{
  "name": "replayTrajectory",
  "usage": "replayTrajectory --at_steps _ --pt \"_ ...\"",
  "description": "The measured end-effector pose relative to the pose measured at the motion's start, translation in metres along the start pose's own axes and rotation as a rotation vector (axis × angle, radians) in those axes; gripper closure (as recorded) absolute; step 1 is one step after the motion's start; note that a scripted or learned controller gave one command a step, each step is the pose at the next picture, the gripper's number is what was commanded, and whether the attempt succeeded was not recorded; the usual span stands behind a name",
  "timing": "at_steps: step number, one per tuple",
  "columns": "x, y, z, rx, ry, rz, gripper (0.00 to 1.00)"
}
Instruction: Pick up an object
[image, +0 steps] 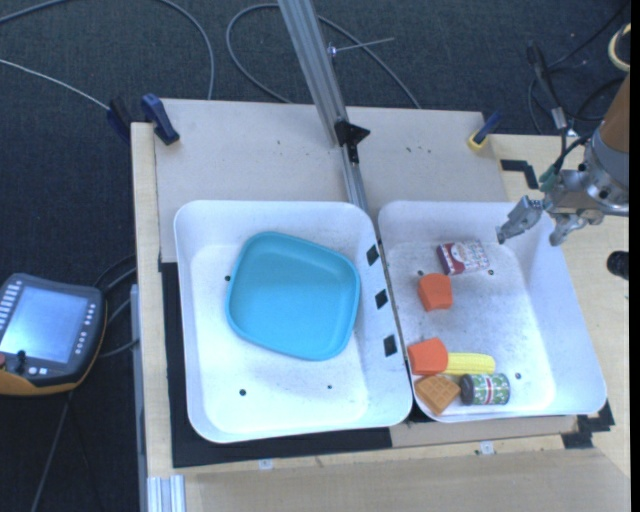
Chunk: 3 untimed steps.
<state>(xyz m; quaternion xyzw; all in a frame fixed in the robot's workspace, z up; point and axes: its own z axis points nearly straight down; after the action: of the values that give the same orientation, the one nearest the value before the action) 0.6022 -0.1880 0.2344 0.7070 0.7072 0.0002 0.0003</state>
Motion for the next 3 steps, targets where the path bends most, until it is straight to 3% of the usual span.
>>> replayTrajectory --at_steps 3 --pt "-0.001 0.009 0.141 0.004 0.001 0.0 0.0"
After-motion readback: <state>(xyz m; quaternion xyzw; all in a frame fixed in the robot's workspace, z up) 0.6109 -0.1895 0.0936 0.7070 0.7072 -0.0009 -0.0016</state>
